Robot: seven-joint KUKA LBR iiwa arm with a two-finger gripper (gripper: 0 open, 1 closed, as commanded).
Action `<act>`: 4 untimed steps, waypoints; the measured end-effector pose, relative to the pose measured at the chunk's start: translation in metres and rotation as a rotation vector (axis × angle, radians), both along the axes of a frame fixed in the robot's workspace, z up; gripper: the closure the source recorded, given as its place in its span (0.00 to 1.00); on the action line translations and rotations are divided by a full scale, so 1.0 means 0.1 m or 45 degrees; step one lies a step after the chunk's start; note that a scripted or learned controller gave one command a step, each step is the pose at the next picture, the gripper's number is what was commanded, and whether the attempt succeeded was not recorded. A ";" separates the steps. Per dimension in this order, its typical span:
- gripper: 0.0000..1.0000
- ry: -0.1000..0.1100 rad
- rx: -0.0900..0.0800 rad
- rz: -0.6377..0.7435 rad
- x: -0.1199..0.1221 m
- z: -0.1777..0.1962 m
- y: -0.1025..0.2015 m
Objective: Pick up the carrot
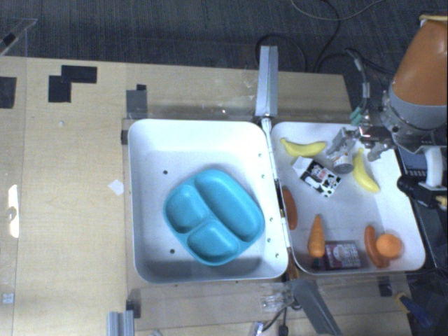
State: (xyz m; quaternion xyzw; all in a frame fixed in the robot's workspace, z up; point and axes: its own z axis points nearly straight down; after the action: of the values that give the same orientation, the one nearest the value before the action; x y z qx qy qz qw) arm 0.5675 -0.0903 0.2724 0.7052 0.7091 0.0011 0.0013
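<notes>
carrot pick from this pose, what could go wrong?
1. The gripper sits up by the two bananas, well away from the carrot; closing here would likely grab the wrong item.
2. The carrot's base touches the dark can, so fingers may catch the can.
3. An orange sausage-like piece lies nearby and could be mistaken for the carrot.

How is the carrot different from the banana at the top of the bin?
The carrot is orange, while the banana is yellow. The carrot is straight and narrows to a point, while the banana is curved. The carrot lies near the front of the right bin, pointing up the picture, while the banana lies crosswise near the back wall. Both lie loose on the bin floor, and both are away from the gripper.
</notes>
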 end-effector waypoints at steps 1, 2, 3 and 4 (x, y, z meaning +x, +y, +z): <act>0.00 -0.006 -0.003 0.466 -0.63 0.78 0.13; 0.00 -0.005 -0.005 0.866 -0.79 0.44 0.43; 0.00 -0.006 -0.006 0.884 -0.79 0.71 0.36; 0.00 -0.007 -0.007 1.291 -0.79 0.36 0.81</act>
State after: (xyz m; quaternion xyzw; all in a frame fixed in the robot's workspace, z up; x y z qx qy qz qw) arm 0.4889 -0.0094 0.3088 0.2720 0.9623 0.0014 0.0042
